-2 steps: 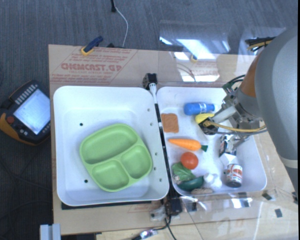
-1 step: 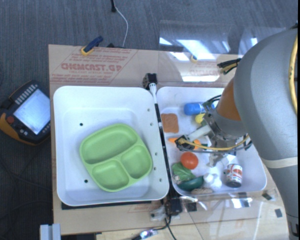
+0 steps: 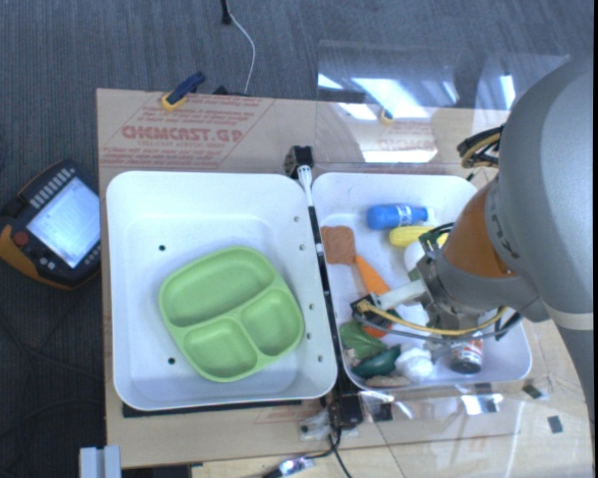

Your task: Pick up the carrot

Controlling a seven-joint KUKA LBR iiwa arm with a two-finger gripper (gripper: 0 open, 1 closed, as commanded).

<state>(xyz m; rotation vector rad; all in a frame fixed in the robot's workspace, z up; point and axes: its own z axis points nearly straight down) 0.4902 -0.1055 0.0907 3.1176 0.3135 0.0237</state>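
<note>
Low, arm (image 3: 538,207) over carrot (image 3: 371,275)

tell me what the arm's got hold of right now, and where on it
That cannot be told: the gripper sits low in the right bin, just right of the carrot, and the wrist hides its tip.

A robotics lab, most likely: grey carpet floor (image 3: 100,28), a bench (image 3: 204,127) topped with printed cardboard, two white bins (image 3: 125,267), an orange teach pendant (image 3: 50,224) lying beside them, and loose cable (image 3: 241,33) trailing across the floor.
</note>
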